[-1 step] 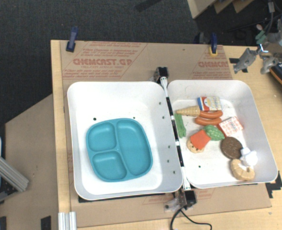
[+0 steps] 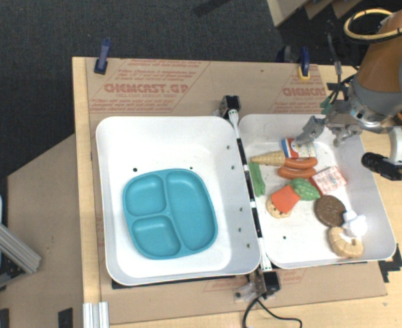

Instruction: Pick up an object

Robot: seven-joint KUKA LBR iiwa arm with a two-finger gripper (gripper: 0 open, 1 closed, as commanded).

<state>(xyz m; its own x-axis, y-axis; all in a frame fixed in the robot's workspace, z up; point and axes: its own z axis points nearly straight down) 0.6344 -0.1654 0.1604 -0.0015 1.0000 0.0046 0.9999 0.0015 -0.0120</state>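
My gripper (image 2: 323, 134) hovers over the far part of the right bin (image 2: 378, 203), with its two grey fingers spread and nothing between them. Just left of and below it lie a small blue, white and red piece (image 2: 289, 145), a cream cone (image 2: 267, 159) and two red sausages (image 2: 297, 167). Further forward are a pink packet (image 2: 328, 178), a green leaf (image 2: 308, 190), an orange-red piece (image 2: 284, 198), a brown cookie (image 2: 330, 210) and a tan pastry (image 2: 344, 242).
A teal divided plate (image 2: 170, 212) lies in the left bin (image 2: 119, 142). A green stick (image 2: 256, 178) rests against the right bin's left wall. A small white piece (image 2: 355, 223) sits beside the cookie. Blue (image 2: 104, 55) and yellow (image 2: 304, 67) clamps hold the cardboard's far edge.
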